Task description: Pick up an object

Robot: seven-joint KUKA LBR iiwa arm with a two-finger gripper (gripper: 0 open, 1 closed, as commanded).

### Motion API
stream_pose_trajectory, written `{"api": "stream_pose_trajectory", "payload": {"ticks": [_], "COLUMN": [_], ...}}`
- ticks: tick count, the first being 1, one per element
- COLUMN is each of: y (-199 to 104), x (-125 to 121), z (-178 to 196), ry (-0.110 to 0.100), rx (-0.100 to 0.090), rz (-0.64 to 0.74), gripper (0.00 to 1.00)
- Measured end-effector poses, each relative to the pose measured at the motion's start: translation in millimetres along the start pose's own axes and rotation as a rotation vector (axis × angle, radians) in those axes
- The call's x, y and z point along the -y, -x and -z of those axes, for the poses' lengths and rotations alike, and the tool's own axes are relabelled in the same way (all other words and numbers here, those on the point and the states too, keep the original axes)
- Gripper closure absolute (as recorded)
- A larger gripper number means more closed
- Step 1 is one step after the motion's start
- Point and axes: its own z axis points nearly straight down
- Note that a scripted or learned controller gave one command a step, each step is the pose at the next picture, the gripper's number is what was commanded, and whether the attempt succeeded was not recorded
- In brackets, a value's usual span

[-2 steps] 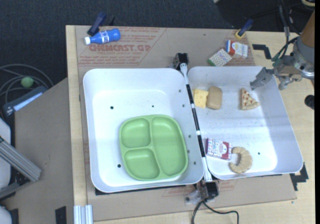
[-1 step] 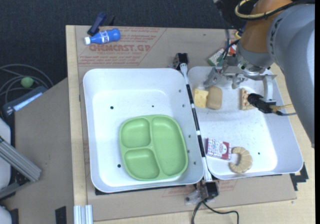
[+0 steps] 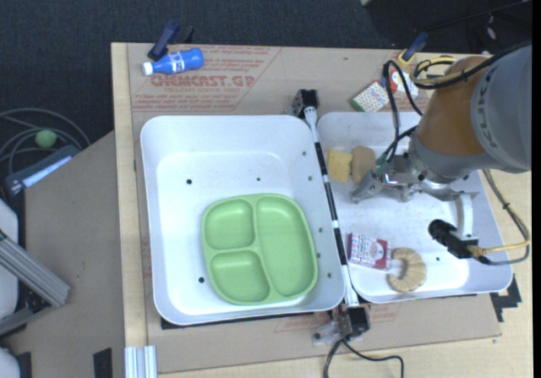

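The right bin (image 3: 448, 283) holds a pale yellow block (image 3: 339, 166) and a tan lump (image 3: 363, 161) side by side at its far left. A red and white packet (image 3: 368, 251) and a tan ring-shaped pastry (image 3: 408, 270) lie near the bin's front edge. My gripper (image 3: 369, 188) hangs low over the right bin, just in front of the tan lump and to the right of the yellow block. The grey arm with its orange band (image 3: 452, 118) covers the right bin's back right part.
The left bin (image 3: 169, 165) bears a green divided plate (image 3: 258, 247). Behind the bins, a blue and white bottle (image 3: 173, 62) and a small patterned card (image 3: 370, 98) lie on the cardboard. Black clips (image 3: 306, 101) sit where the bins meet.
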Motion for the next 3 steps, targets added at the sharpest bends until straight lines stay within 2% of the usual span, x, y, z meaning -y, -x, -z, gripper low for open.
{"api": "stream_pose_trajectory", "payload": {"ticks": [1, 2, 3], "y": [11, -7, -10], "x": [-95, -37, -80], "z": [1, 1, 1], "ry": [0.004, 0.002, 0.004], "rx": [0.001, 0.001, 0.001], "rz": [0.002, 0.000, 0.002], "gripper": [0.00, 0.00, 0.00]}}
